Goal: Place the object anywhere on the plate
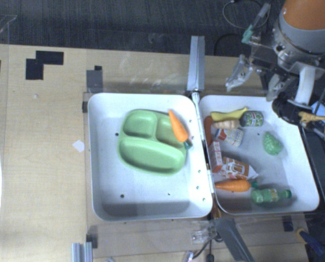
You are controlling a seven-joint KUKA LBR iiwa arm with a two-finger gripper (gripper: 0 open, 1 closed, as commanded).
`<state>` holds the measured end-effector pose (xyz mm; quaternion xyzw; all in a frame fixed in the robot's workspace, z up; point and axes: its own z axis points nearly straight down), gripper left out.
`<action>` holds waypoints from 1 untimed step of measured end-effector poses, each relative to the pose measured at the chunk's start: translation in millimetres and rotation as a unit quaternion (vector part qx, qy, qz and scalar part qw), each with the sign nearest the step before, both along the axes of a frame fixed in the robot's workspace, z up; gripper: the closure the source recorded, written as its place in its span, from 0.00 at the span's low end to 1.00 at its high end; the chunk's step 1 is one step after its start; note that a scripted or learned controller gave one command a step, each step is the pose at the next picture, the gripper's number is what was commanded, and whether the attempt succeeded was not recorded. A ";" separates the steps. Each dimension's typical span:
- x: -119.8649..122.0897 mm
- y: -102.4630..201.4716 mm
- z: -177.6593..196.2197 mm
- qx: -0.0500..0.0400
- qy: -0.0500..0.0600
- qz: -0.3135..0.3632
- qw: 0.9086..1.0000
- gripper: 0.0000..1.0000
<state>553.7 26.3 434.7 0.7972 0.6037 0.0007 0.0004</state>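
The two-finger gripper (256, 78) hangs at 1 o'clock, fingers spread wide, holding nothing. An orange toy carrot (178, 126) lies on the green divided plastic plate (150, 142) in the left white bin (146, 203).

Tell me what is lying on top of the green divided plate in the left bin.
One orange toy carrot lies slantwise over the green divided plastic plate's upper right rim, its green tip hanging past the edge. The rim strip beneath it is covered.
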 end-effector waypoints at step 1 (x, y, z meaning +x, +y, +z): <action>0.0 0.0 0.0 0.000 0.000 0.000 1.000 0.00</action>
